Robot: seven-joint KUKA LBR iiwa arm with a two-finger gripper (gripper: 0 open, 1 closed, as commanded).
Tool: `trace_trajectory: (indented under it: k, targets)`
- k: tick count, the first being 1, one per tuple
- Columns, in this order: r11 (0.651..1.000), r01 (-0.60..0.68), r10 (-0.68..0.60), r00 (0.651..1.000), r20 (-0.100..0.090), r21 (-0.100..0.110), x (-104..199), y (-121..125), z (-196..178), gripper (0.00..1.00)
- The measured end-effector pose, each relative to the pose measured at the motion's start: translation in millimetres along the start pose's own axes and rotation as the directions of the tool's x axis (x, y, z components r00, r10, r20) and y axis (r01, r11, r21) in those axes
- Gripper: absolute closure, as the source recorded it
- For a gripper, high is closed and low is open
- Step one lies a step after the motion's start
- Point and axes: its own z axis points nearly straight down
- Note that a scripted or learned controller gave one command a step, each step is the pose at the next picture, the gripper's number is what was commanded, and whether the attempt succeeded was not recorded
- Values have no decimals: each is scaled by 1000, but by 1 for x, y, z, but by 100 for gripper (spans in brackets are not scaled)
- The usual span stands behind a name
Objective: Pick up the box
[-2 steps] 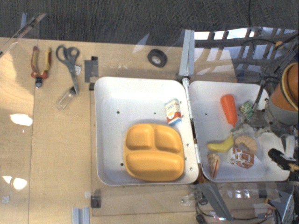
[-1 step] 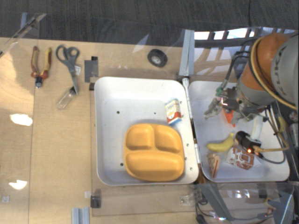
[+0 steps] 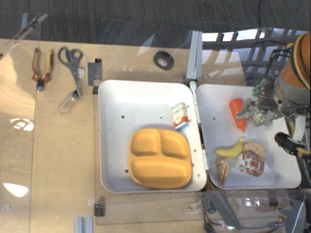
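Box (image 3: 180,115): small carton, red/white w/ a blue end, lying in the left bin (image 3: 116,106), upper-right part, close to the wall shared w/ the right bin (image 3: 286,178). Sits just above the tray's top-right corner; touching or not, can't tell.
Tray (image 3: 160,158): yellow-orange, three compartments, rounded corners, fills lower-centre of left bin.
Gripper (image 3: 256,111): over the right bin's upper area, beside the carrot; cluttered w/ green/white parts, so released vs clenched can't be told. Nothing seen grasped. Well apart from the box, w/ the bin wall between.
Arm (image 3: 299,67): grey w/ orange band, comes in from the right edge.
Carrot (image 3: 238,113): orange toy, upper-left of right bin, just left of gripper.
Banana (image 3: 230,150): yellow, lower-left-centre of right bin.
Packet (image 3: 250,164): white/red printed wrapper, right of banana, partly over a tan round item (image 3: 256,148).
Small brown item (image 3: 222,171): below banana, near the bin's front wall; type unclear.
Bench (image 3: 48,169): wood-tone. Pliers (image 3: 42,68) w/ red handles and scissors (image 3: 73,67) lie far left; tape roll (image 3: 164,59), black, behind the left bin.
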Motion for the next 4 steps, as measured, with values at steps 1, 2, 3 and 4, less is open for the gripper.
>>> trace_trajectory:
  k: [1,2,3,4]
  targets:
    - [964,-265,265,964,3,7,42,64,110,0]
    - [967,-254,254,967,2,5,44,65,99,100]
    - [807,-590,590,807,1,3,102,80,33,100]
    - [643,-766,766,643,1,3,159,32,-5,100]
